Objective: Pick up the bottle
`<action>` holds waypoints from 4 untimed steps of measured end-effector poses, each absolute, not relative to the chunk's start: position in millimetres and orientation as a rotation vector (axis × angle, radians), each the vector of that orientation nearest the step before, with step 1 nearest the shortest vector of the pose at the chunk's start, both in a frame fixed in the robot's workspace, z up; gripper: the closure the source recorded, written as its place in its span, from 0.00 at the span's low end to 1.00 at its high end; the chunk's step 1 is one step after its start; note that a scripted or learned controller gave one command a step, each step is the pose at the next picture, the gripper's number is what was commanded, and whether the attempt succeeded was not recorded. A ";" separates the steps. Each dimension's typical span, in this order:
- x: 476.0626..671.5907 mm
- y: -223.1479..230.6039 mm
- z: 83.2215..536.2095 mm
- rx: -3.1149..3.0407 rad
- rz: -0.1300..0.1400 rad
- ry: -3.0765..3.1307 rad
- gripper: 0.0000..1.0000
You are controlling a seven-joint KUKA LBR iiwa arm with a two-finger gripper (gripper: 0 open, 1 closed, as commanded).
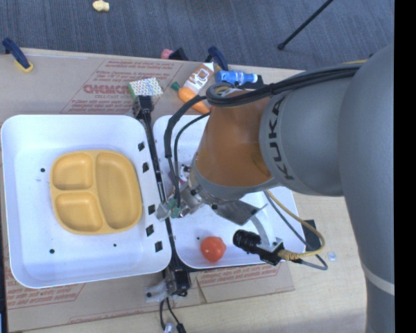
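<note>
The gripper (pixel 176 205) is low over the right bin (pixel 277 201), close against the bin's left wall, with the orange band of the arm (pixel 230 144) directly above it. The wrist covers it from above, so it can't be told whether it is open or closed, and nothing can be seen held in it.

By the look of it, this is the reaching step, and the pick isn't made. Just toward the front edge of the same bin sits a small red ball (pixel 211 248), near the gripper but not the thing wanted.

The bottle (pixel 196 83), orange with a pale label, lies well apart from the gripper at the far edge of the right bin. It is tilted on its side, and its lower end slips behind the arm. Whether it rests inside the rim or on the cardboard beyond can't be made out.

Across the dividing wall, the left bin (pixel 17 186) carries a yellow divided plate (pixel 96 189).

The next move likely calls for lifting clear of the wall, travelling to the bin's far edge and lining up across the bottle's narrow body before descending.
</note>
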State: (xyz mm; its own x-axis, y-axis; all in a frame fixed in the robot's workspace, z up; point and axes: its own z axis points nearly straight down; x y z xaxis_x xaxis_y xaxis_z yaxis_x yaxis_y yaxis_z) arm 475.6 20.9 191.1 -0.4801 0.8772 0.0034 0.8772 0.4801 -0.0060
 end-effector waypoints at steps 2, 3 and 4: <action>475.9 109.7 248.5 -1.121 0.004 -2.932 1.00; 476.4 68.4 227.3 -0.902 0.003 -3.007 1.00; 476.3 122.3 260.2 -0.676 0.002 -3.068 1.00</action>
State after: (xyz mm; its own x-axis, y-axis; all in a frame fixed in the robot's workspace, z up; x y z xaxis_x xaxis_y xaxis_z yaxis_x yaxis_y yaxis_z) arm 476.3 122.3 260.2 -0.9073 0.4206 0.0001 0.4206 0.9073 -0.0011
